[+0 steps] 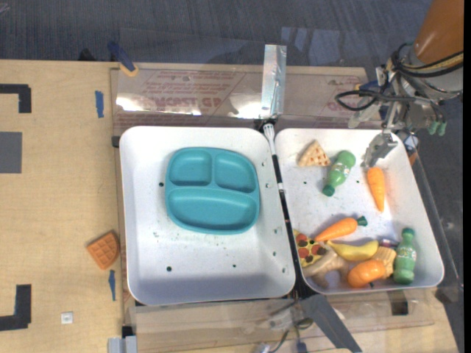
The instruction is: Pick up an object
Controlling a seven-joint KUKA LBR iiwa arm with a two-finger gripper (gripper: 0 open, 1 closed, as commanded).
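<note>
My gripper (pixel 378 154) hangs over the back right part of the right bin (pixel 425 219), under the grey wrist with its orange band. Directly below its tip lies a small orange carrot (pixel 376 188), pointing toward the front; its upper end meets the tip. A green bottle (pixel 338 173) lies to the left of the gripper, and a yellow pizza wedge (pixel 314 155) lies beyond that. Along the bin's front sit a second carrot with a green top (pixel 337 229), a banana (pixel 356 251), an orange fruit (pixel 367 273) and another green bottle (pixel 405 256).
The left bin (pixel 140 219) holds a teal divided plate (pixel 213 190). A pizza slice (pixel 310 248) and a tan piece (pixel 324 265) lie at the right bin's front left. A waffle (pixel 103 250) rests on the wooden bench left of the bins. Cables (pixel 368 94) hang near the wrist.
</note>
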